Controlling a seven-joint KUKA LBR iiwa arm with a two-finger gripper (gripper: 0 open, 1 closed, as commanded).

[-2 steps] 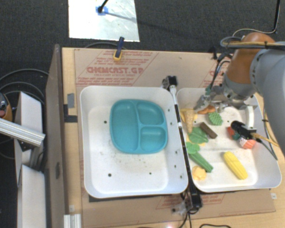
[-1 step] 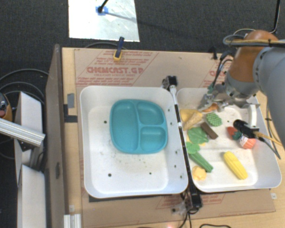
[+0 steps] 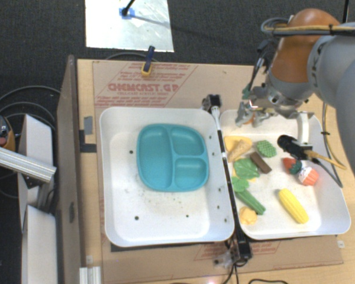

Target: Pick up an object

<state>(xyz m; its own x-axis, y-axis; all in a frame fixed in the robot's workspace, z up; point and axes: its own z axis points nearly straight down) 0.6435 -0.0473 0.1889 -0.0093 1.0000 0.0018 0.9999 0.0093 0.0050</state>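
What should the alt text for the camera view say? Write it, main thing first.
A grey arm's tool hangs over the far edge of the right bin, which holds toy food, including a corn cob and green pieces. The left bin holds a teal divided plate.

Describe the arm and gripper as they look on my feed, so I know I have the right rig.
The arm is grey and thick, with a rounded orange band above the wrist. Thin dark cables loop beside that band and run down toward the wrist. The gripper is small, metallic grey and silver, with short fingers, sitting above the far edge of the right bin.
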